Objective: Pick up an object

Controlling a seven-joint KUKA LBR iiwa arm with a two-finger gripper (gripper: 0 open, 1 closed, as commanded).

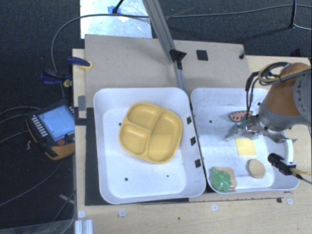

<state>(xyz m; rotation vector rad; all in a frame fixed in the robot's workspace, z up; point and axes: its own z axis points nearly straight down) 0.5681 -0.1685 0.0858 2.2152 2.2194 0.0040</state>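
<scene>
Lying nearest the camera in the right bin (200, 101) are a green-and-tan toy sandwich (223, 178) against the front rim and a round tan cookie-like piece (256, 168) just to its right, the two close but apart. Just behind them sits a flat yellow square, like a cheese slice (245, 146), with bare white floor to its left running toward the bin's inner wall. No writing or brand can be read on any of these things; the handheld pendant (54, 128) on the dark floor at left shows a lit bluish screen, too small to read.

The claw (242, 129) is low in the right bin, just behind the cheese slice and in front of a small reddish-pink piece (237, 115) — whether its tips are spread or closed cannot be told, and nothing can be seen held between them. The grey arm (287, 106) with its orange band comes in over the right rim, crowding that side of the bin.

In the left bin (112, 179) a yellow divided plate (150, 131) sits near the middle, turned at an angle, with open floor on all sides. Black clips join the two bins along their shared edge. Farther back, the brown table (126, 57) board is bare save a small black square (202, 54), and a grey pole (161, 26) slants up behind it.
</scene>
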